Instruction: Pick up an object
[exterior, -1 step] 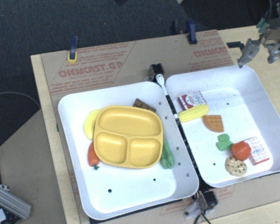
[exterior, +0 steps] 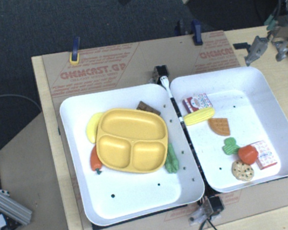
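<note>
two white bins (exterior: 84,165) sit on the worktop (exterior: 124,60). yellow tray (exterior: 131,140) lies in the left one, corn (exterior: 199,115) in the right. end effector (exterior: 271,44) waits beyond the right bin, well apart from everything; its state i cannot tell.

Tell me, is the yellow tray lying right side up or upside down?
Right side up. The yellow tray in the left bin shows its three hollow compartments facing upward, with the raised rim around them.

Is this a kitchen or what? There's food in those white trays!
Probably a robot lab or workshop, not a kitchen. The food looks like toys: a corn cob and a cookie lie in a white bin clamped on a protective board, with cables and dark carpet around.
</note>
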Robot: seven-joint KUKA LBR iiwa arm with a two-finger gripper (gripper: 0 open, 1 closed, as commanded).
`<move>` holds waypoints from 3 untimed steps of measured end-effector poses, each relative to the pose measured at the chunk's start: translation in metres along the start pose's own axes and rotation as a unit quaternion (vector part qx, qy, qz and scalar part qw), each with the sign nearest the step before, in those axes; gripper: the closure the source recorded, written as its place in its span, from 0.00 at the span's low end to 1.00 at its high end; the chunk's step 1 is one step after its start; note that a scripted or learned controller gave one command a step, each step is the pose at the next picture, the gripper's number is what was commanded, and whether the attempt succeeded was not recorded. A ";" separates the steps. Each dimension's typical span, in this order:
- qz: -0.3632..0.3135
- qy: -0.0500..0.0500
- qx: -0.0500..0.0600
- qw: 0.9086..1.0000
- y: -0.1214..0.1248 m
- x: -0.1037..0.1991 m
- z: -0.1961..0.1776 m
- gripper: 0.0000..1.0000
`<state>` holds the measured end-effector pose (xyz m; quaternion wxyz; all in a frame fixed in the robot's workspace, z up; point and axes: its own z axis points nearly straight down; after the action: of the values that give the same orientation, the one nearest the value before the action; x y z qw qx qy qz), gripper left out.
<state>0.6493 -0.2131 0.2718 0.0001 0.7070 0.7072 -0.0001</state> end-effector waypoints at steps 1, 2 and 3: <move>0.000 0.001 0.003 1.000 -0.005 -0.005 0.061 0.00; -0.001 0.000 0.001 1.000 -0.003 0.001 0.103 0.00; -0.001 0.000 0.001 1.000 -0.003 0.010 0.150 0.00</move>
<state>0.6465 -0.2033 0.1216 -0.0012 0.7066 0.7076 -0.0007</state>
